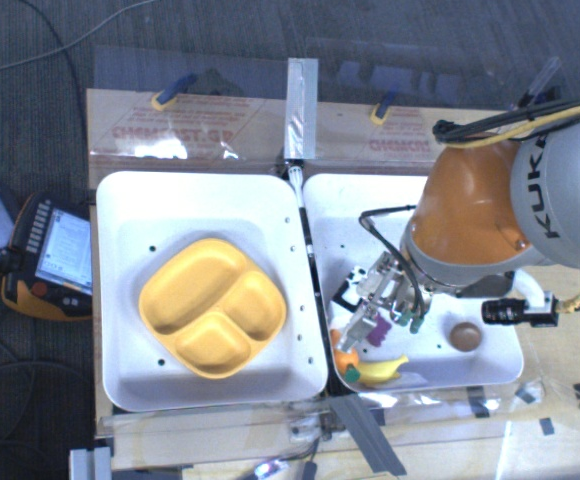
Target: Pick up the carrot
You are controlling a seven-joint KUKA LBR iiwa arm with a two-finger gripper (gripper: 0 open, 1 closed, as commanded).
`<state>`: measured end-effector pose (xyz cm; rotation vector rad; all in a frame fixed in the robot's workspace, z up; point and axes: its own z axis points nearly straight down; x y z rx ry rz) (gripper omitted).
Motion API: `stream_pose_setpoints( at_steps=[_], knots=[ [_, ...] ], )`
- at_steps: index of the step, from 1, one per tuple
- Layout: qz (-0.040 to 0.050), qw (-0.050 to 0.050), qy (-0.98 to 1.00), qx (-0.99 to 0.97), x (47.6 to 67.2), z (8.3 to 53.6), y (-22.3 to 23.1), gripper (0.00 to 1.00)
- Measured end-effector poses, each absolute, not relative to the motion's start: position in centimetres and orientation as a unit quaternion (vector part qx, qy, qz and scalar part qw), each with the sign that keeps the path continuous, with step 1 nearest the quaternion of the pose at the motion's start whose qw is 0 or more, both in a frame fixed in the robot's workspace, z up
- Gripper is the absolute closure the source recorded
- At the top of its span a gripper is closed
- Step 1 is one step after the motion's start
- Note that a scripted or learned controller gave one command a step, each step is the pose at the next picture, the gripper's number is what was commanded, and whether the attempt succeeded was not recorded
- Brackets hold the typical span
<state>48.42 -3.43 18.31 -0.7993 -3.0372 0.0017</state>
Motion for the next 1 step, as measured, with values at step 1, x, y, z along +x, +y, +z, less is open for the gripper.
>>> stream_pose_setpoints(
  at_steps=[1],
  knots=[
    [0.001, 0.0, -0.977, -0.215, 48.41, 18.32, -3.55, 0.0]
  ],
)
